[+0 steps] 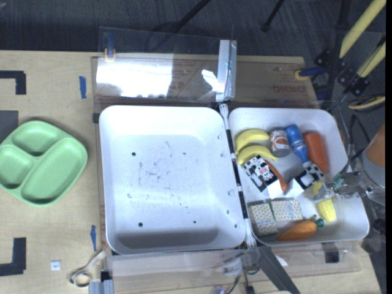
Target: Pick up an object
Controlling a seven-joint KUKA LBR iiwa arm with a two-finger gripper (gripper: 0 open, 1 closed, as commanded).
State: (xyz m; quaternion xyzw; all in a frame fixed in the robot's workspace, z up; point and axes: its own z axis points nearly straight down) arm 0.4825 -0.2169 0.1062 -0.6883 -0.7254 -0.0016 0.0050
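My claw (340,185) hangs at the right bin's (352,225) three o'clock rim; whether it is apart or together I cannot tell. Crowding the bin: bananas (252,144), a can (280,143), a blue bottle (296,142), carrots (316,152), corn (327,211). A green divided plate (40,162) sits on the counter (43,237) at nine o'clock.

We see a pale wooden worktop (49,78) carrying two shallow white bins side by side: the left bin (110,164) and the right bin (352,222), their inner edges touching. Well to the left rests a green divided plate (40,162). Black tape marks (15,81) and blue tape strips (82,86) sit on the wood. A clear plastic sheet (159,72) lies behind the left bin.
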